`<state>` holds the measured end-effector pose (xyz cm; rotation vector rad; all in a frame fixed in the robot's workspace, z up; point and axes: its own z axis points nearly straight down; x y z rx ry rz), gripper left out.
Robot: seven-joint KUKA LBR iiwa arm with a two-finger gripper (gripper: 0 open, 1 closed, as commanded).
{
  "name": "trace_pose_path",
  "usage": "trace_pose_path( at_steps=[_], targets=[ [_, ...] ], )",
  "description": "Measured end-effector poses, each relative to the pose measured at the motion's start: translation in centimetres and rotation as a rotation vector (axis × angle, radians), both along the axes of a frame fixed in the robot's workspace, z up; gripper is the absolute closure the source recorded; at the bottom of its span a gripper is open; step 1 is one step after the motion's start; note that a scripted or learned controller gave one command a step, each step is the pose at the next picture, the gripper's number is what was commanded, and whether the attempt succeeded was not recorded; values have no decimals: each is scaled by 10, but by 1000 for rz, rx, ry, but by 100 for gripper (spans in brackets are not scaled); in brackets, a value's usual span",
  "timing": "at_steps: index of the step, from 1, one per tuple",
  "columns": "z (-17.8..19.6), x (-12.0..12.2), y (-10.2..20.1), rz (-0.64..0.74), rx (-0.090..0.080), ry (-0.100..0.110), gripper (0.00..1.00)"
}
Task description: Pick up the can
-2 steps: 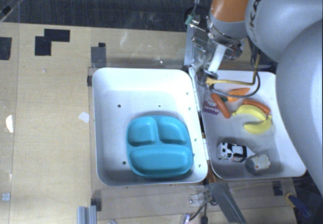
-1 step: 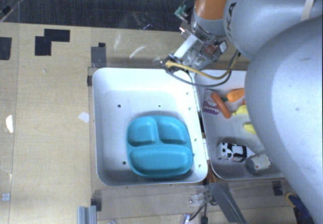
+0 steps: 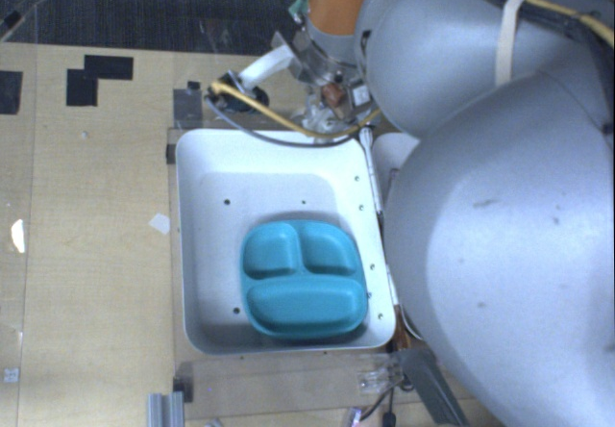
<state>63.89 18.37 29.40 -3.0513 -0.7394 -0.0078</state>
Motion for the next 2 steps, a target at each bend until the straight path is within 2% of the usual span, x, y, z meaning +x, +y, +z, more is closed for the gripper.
trace_pose_path(
  at_steps=[1,2],
  targets=[
    [21,3,-35,6,-1,0,100],
    [0,-10,19,-228,0,1,100]
  ],
)
